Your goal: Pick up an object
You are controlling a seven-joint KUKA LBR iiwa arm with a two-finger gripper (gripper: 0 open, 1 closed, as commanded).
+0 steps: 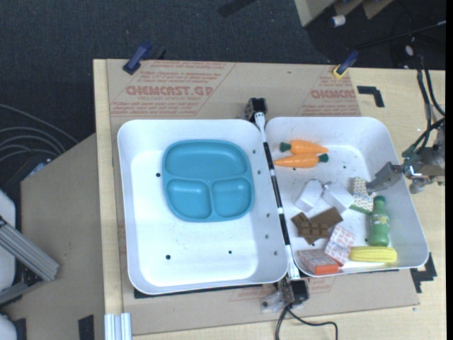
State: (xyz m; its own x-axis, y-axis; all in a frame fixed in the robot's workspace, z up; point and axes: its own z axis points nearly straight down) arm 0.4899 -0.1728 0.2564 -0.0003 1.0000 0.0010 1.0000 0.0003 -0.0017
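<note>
The right bin (340,122) holds several small objects. Two orange carrots (303,148) lie at its back, with a white block (309,195) and a brown chocolate bar (316,225) in the middle. A green bottle (380,222) stands above a yellow corn cob (373,255) at the front right. A red-and-white packet (340,243) lies beside them. My gripper (388,176) reaches in over the right rim, just above a patterned packet (362,192) and the bottle's cap. Nothing shows held in it.
The left bin (191,257) bears a blue divided plate (207,179). Black clips (256,108) join the bins at the middle seam. Cables (430,98) hang at the right edge above the gripper. Brown cardboard (212,83) lies under the bins.
</note>
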